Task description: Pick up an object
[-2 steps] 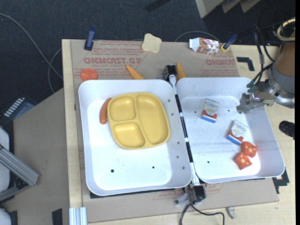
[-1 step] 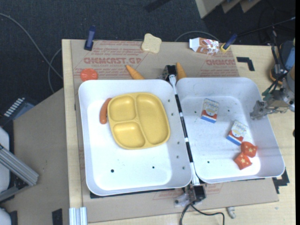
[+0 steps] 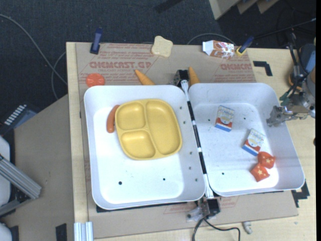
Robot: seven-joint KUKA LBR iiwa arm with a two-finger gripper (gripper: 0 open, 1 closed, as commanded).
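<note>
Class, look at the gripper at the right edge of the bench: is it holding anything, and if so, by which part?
Nothing is held. The gripper sits at the right bin's right rim, with nothing between its fingers; the small cartons and red pieces lie on the bin floor.

White bins (image 3: 150, 195), yellow divided plate (image 3: 148, 128), red-orange sausage (image 3: 111, 119), red strawberries (image 3: 263, 166), two white, blue and red cartons (image 3: 224, 118), tan bread slice (image 3: 161, 46)

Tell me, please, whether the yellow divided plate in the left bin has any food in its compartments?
Empty. All three compartments of the yellow divided plate show bare yellow; the hot dog lies outside it, beside its left rim.
</note>
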